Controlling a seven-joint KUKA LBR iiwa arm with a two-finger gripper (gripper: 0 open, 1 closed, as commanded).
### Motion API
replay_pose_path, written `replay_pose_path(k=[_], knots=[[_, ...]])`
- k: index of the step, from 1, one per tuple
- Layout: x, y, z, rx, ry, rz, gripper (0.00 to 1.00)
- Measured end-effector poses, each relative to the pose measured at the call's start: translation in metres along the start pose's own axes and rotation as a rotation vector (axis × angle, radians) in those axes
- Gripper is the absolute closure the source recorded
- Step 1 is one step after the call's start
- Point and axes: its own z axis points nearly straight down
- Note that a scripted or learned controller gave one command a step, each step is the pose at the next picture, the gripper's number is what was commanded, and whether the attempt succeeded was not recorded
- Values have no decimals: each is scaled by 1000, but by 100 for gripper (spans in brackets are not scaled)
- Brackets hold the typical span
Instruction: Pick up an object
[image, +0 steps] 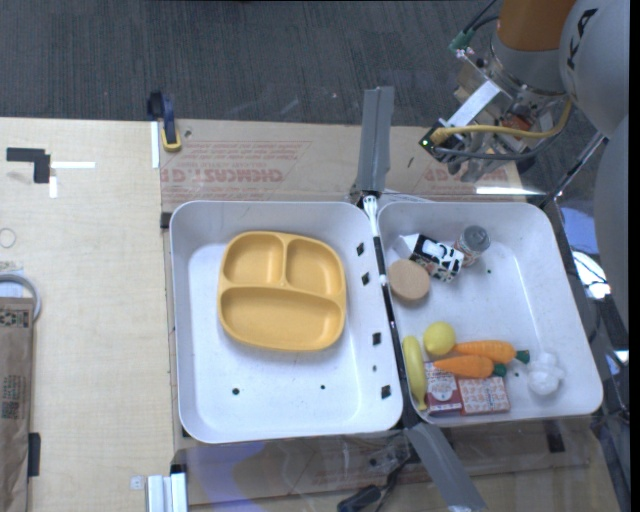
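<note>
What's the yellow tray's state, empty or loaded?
Empty. The tray lies right side up in the left bin, and all three of its compartments show bare yellow.

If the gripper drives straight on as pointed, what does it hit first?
Probably the brown cardboard sheet just behind the right white bin's far rim, not its contents; gripper height is unclear.

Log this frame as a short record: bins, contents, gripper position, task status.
left bin: yellow divided plate
right bin: tan disc, black-and-white item, grey cap, lemon, banana, carrot, red box, white lump
gripper: beyond the right bin's far edge, nothing seen held
task status: no object picked up yet
</note>
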Motion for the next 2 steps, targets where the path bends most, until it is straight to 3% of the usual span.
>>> replay_pose_path(k=[1,2], knots=[[-35,10,19,2,-1,-33,100],[-29,5,14,1,0,150,100]])
